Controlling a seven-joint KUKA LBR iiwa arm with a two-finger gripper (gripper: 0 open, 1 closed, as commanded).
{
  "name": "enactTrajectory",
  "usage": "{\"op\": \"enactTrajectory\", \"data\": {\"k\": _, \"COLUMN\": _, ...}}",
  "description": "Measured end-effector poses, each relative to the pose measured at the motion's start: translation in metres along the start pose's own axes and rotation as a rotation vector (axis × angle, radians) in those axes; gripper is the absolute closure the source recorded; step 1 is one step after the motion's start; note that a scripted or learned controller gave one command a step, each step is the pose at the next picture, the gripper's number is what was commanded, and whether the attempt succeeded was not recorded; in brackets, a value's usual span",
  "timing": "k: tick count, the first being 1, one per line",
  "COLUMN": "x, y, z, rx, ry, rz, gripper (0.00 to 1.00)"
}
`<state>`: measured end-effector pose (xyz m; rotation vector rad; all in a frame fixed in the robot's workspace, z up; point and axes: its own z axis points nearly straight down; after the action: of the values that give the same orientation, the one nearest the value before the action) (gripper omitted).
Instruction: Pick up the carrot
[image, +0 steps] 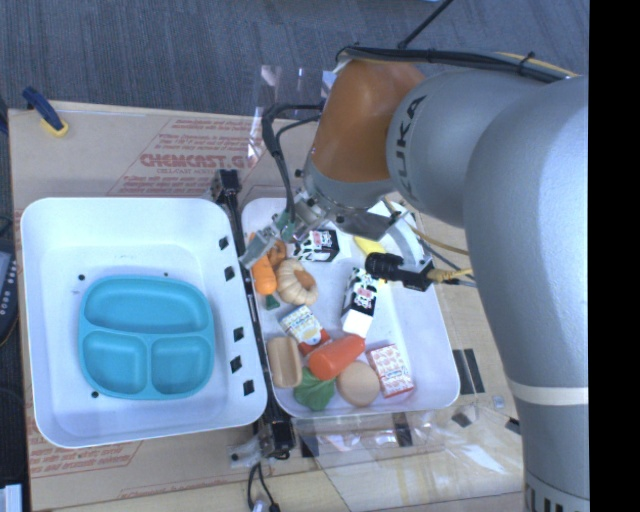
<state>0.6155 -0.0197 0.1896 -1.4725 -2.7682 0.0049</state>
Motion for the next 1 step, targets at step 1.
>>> {"op": "enactTrajectory", "data": {"k": 1, "x": -0.0124, "y": 0.0418, "z": -0.0029, "rx": -0.004, "ry": -0.005, "rz": 0.047, "gripper": 0.00}}
